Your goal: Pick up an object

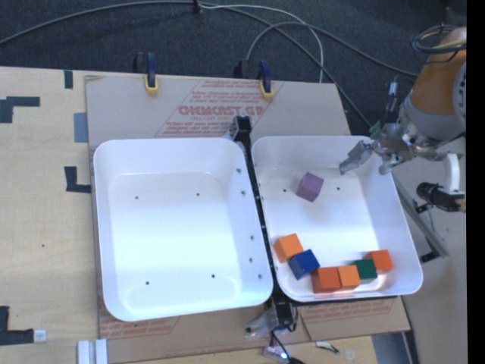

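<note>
The right bin (388, 203) holds a purple cube (309, 186) near its middle back. Along its front lie an orange cube (288, 246), a blue cube (304, 263), two more orange cubes (337, 277), a green cube (367, 268) and another orange one (381, 260). My gripper (369, 158) hovers over the bin's back right corner, to the right of the purple cube. Its two fingers are spread apart with nothing between them.
The left bin (102, 203) sits beside the right one, with a black clamp bar (250, 188) between them. Two clamps (150, 73) hold the cardboard at the back. Cables run across the dark floor behind.
</note>
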`<state>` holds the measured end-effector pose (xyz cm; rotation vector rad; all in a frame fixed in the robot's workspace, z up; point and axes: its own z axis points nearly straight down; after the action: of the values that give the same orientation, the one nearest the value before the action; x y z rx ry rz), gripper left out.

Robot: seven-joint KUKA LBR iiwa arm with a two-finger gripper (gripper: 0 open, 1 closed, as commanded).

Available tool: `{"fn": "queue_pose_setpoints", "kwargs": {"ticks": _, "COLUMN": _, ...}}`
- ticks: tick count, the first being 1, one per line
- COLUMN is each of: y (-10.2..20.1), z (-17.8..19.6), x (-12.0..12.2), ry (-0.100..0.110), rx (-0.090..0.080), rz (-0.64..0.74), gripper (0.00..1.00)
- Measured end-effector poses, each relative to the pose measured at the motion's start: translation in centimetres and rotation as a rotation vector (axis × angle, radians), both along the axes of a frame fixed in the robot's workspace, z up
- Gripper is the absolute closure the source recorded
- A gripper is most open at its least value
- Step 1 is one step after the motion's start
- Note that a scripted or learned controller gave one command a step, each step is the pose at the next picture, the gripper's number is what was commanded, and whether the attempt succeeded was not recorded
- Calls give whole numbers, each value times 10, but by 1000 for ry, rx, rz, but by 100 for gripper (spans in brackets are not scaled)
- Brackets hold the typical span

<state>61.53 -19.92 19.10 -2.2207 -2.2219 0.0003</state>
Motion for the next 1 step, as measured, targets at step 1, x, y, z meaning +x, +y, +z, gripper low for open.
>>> {"fn": "queue_pose_setpoints", "kwargs": {"ticks": 1, "y": 49, "z": -84, "x": 56, "ry": 7, "rx": 2, "rz": 4, "gripper": 0}}
